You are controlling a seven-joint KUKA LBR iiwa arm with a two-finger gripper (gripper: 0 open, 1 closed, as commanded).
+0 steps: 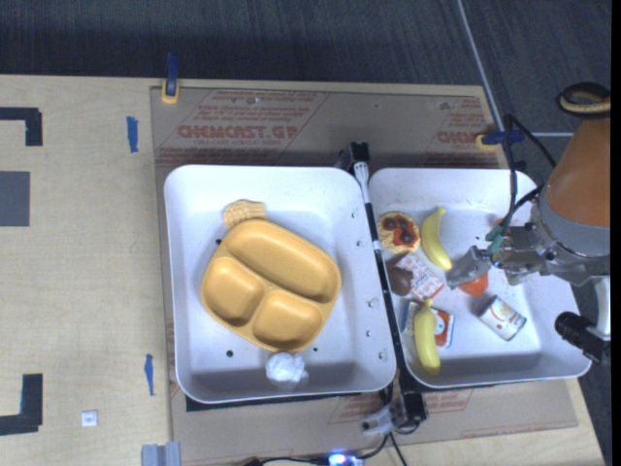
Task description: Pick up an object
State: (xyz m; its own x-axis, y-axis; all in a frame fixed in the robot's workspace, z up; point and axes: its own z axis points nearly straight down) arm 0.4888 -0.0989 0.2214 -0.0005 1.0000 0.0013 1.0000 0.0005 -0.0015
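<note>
My gripper [477, 263] hangs low over the middle of the right bin [543, 369], reaching in from the right under the orange wrist band. Just below its tip lies a small red-orange object [473, 282], partly covered by the gripper. A white can [502, 316] lies to the lower right of it. To the left are a brown and white packet [417, 278], a yellow banana [436, 238] and a round pizza-like toy [399, 229]. A second banana [425, 336] lies near the front beside a red and white carton [444, 326]. Nothing is visibly lifted.
The left bin [184, 260] holds a large yellow divided plate [267, 282], a tan ridged piece [244, 211] at its upper left, and a white crumpled lump [285, 367] by the front wall. Cables run past the right bin's far right corner.
</note>
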